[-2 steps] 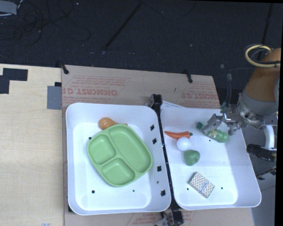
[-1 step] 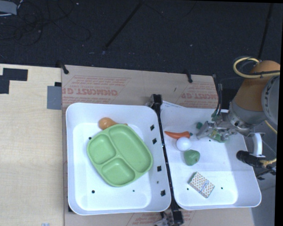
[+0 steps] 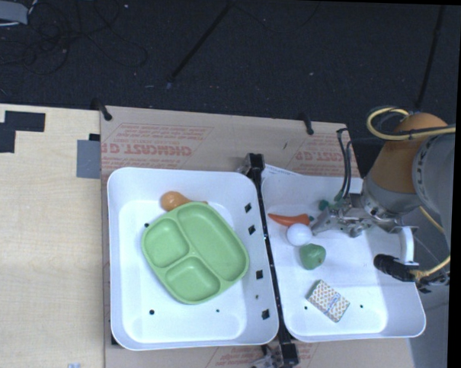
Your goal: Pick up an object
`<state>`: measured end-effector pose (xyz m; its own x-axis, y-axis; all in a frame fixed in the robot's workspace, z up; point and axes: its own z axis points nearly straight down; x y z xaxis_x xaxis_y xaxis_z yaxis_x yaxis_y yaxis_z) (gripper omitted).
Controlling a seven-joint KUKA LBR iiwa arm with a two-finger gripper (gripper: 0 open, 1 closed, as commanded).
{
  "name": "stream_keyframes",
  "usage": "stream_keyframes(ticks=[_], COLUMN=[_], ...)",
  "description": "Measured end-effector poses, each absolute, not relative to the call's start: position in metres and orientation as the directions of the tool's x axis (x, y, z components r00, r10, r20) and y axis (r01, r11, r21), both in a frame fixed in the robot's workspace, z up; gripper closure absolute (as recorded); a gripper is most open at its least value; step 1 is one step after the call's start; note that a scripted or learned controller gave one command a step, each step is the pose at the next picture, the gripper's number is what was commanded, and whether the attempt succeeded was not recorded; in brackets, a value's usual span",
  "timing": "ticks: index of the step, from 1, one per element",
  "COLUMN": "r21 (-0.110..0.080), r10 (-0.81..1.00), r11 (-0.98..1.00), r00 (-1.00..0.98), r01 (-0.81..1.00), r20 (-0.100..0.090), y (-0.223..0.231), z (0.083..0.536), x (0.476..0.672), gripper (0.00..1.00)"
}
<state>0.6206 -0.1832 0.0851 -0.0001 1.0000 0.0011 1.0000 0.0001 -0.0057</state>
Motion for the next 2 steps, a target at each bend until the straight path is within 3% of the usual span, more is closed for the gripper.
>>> stream_keyframes(ticks=[1,2], r21=[-0.003,0.003], r10=[1.000,1.000], r11=[-0.001,0.001], r00=[0.001,-0.001], r01=[1.000,1.000], r20=[0.001,-0.001], y=[-0.184,-0.188], z=[0.098,0.153], x=[0.622,0.632], gripper=[1.00,1.00])
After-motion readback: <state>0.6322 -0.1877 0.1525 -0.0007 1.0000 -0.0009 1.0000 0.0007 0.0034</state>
